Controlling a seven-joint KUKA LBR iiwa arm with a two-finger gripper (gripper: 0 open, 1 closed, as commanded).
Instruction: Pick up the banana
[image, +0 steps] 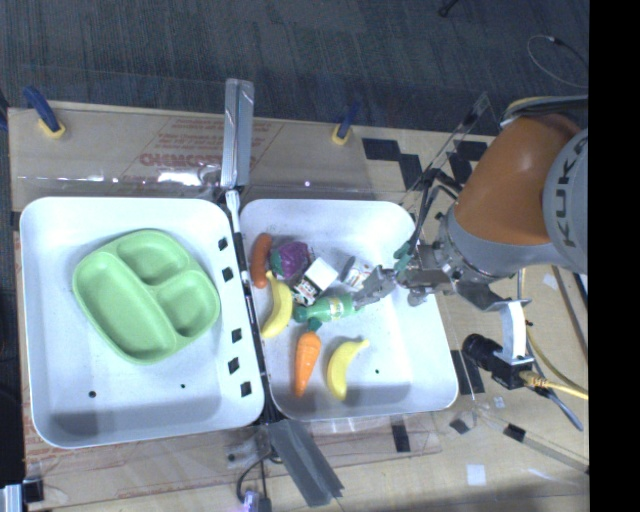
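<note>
A: Where is the banana sitting?

B: One banana (343, 365) lies in the right bin (425, 385), toward its near edge, with bare white floor to its right and behind it. A carrot (306, 362) lies just beside it on the left. A second banana (277, 306) lies against the dividing wall between the bins, crowded by a red sausage-shaped piece (261, 259) above it.

A: And the tool?

B: The tool (372, 283) hangs over the middle of the right bin, close to a green bottle (328, 309), a small white box (319, 274) and a purple bunch of grapes (290, 258). Whether it is clenched or released, I cannot tell; nothing is visibly held in it.

A: Any open room?

B: The right bin's far right corner and near right corner are bare. In the left bin (50, 400) a green divided plate (148, 293) sits mid-floor, with white margin all round it, widest along the near edge.

A: The counter?

B: The counter (290, 140) shows beyond the bins' far rims.
</note>
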